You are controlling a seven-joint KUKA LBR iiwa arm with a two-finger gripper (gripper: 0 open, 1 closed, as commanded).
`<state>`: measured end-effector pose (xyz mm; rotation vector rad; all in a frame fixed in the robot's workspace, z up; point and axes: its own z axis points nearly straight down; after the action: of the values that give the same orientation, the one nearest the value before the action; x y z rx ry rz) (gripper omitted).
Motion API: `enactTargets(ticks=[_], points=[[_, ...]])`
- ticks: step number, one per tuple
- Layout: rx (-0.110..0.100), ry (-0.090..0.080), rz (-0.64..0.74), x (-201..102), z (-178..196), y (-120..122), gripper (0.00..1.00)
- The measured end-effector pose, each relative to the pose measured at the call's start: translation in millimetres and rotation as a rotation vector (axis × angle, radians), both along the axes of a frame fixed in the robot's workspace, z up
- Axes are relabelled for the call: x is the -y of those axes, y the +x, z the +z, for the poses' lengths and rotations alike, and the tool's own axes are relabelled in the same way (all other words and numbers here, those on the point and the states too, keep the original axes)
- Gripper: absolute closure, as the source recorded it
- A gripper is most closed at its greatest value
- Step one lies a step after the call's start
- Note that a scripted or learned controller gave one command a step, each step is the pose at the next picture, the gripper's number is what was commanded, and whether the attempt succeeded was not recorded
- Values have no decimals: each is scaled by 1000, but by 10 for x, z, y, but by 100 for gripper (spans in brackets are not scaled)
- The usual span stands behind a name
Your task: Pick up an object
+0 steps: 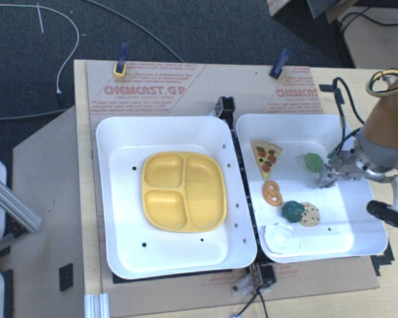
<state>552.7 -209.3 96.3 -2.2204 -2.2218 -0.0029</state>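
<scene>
The right bin (358,244) holds several small toys. A pizza slice (266,158) lies at its back left, with a pretzel (272,193) just in front of it. A teal lump (292,211) touches a cookie (310,214) near the middle. A green leafy piece (313,161) sits toward the back right. My gripper (328,175) is down in this bin, right beside the green piece on its front right side. Nothing visibly hangs from the gripper.
A yellow divided plate (184,191) lies in the left bin (119,244). A white round lid (280,238) rests at the right bin's front left. The arm's grey and orange body (383,134) overhangs the bin's right wall. Blue clamps (121,65) hold the board's far edge.
</scene>
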Motion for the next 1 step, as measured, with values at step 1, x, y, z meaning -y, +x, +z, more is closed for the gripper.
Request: enactTargets(ticks=[1], points=[[1,-3,0,62,591,-14,100]])
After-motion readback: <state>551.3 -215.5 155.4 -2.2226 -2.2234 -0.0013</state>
